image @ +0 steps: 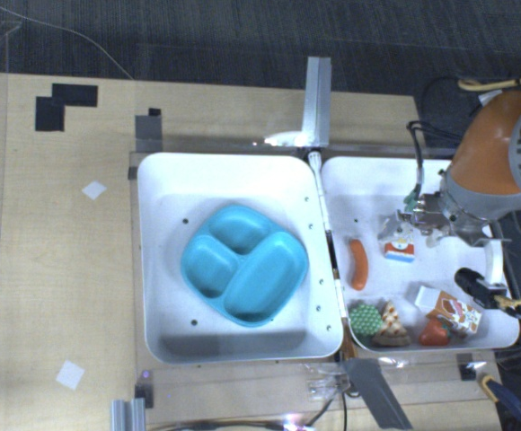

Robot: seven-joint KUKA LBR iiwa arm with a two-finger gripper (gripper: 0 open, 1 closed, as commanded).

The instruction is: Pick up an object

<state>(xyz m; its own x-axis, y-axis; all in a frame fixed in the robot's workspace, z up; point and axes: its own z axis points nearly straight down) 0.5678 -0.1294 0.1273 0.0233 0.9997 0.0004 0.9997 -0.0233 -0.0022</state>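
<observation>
Small carton (400, 250) under gripper (419, 218), label unreadable

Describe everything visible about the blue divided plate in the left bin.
The blue divided plate is a glossy light-blue dish, plastic by its look, with rounded corners and three hollowed compartments: one at the top, one at the left, and a larger one toward the lower right. It sits right side up on the floor of the left white bin, turned at an angle to the bin's walls, roughly central. Nothing lies in its compartments, and nothing but the bin floor touches it.
</observation>
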